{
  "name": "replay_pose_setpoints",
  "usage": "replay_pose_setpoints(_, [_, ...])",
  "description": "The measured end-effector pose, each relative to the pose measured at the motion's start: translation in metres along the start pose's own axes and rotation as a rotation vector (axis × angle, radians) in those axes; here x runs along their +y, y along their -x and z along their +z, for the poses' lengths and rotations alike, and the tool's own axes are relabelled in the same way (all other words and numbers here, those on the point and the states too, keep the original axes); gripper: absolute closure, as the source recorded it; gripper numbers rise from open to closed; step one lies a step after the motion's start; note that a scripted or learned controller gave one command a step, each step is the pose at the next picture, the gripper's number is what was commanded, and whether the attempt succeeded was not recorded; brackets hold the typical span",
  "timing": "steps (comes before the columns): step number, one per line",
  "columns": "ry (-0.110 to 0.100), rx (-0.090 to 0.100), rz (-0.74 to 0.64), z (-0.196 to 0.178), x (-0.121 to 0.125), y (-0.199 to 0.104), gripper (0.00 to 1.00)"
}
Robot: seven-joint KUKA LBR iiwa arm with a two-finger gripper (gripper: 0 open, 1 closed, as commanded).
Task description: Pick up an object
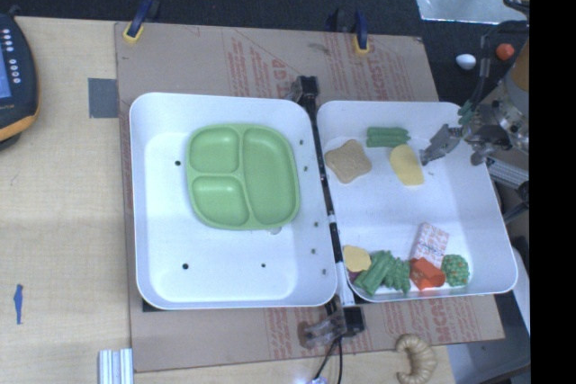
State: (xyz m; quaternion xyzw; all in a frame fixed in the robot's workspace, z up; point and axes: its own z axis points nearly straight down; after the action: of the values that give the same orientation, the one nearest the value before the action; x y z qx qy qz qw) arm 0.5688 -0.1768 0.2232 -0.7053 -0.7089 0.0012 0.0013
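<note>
The grey two-finger end effector (pixel 436 145) hovers at the right white bin's (pixel 481 202) upper edge, just beside the pale yellow oval toy food (pixel 407 165); whether it is apart or together I cannot tell. Descending off-centre, it could nudge that smooth piece aside.

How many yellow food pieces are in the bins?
2, both in the right bin. One yellow piece lies near the far side, close to the gripper; a smaller one sits at the near left corner beside the green beans. Others may be hidden underneath.
</note>
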Motion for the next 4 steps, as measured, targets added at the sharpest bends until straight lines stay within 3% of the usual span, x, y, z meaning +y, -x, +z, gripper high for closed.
replay_pose_setpoints(1, [0.002, -0.003, -0.006, 0.080, 0.046, 0.006, 0.00])
replay_pose_setpoints(2, [-0.002, -0.001, -0.002, 0.093, 0.043, -0.002, 0.00])
replay_pose_setpoints(3, [0.003, -0.003, -0.005, 0.132, 0.072, 0.002, 0.00])
replay_pose_setpoints(4, [0.001, -0.002, -0.006, 0.120, 0.071, 0.003, 1.00])
